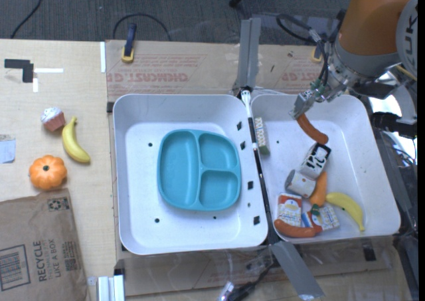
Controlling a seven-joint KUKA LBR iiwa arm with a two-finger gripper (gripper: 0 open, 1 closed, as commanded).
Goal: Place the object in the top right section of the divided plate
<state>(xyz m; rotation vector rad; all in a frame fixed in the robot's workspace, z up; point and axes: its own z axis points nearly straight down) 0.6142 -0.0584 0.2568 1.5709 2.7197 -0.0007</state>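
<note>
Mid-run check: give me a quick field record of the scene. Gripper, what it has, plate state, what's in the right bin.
gripper: above the rear of the right bin
held item: orange-red sausage, upper end between the fingers, rest hanging down
divided plate: teal, in the left bin, nothing on it
top right section: unfilled
right bin contents: banana, carrot, black-and-white can, second sausage, food packet
task status: placement not yet done

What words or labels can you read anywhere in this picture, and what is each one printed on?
"RECYCLE LIKE A...", then cut off: brown paper bag, lower left.
Red lettering, upside down, roughly "CHEMCRAFT", unsure: cardboard sheet behind the bins.
Black marks on the white tube: too blurred to read.
Print on the snack packet: too small to read.
</note>
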